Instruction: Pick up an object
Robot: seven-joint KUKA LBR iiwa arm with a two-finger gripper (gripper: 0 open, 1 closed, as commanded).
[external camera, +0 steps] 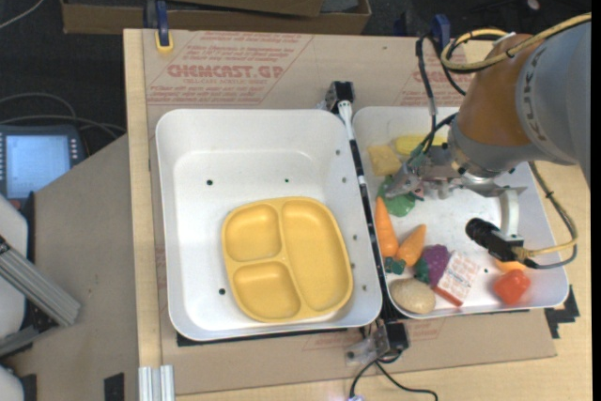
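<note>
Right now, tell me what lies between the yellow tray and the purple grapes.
In the camera view, the bins' adjoining walls and two carrots lie between the yellow tray and the purple grapes.

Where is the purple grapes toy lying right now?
The purple grapes lie in the right bin, near its front edge, between the small orange carrot and the red-and-white packet.

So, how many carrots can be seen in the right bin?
2. One long carrot lies along the bin's left wall; a shorter carrot lies just right of it, beside the purple grapes. The arm may hide others.
</note>
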